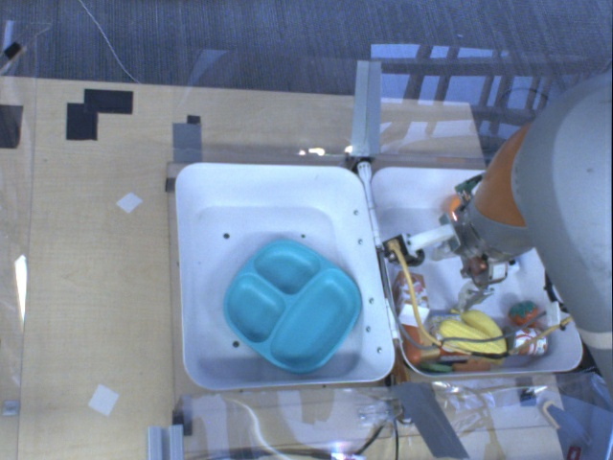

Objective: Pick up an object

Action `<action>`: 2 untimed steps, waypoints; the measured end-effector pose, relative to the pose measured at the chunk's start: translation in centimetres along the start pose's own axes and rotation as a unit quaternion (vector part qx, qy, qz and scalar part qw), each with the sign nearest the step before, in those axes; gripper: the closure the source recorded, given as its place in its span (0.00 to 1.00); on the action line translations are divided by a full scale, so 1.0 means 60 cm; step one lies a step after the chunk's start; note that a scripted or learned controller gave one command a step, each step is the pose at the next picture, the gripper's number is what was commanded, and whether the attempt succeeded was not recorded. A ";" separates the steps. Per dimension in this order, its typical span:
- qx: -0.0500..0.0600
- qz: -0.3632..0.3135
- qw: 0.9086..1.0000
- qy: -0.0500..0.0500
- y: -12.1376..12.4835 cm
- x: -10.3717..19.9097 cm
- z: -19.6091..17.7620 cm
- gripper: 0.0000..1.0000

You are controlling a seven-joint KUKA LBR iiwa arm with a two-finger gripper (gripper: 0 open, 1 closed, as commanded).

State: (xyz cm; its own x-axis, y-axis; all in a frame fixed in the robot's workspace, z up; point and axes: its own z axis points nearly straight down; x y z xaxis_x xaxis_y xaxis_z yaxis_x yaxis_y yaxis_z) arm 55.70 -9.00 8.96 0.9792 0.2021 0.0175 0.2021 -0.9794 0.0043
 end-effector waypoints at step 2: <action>0.000 -0.210 0.978 -0.003 -0.004 0.027 0.002 0.00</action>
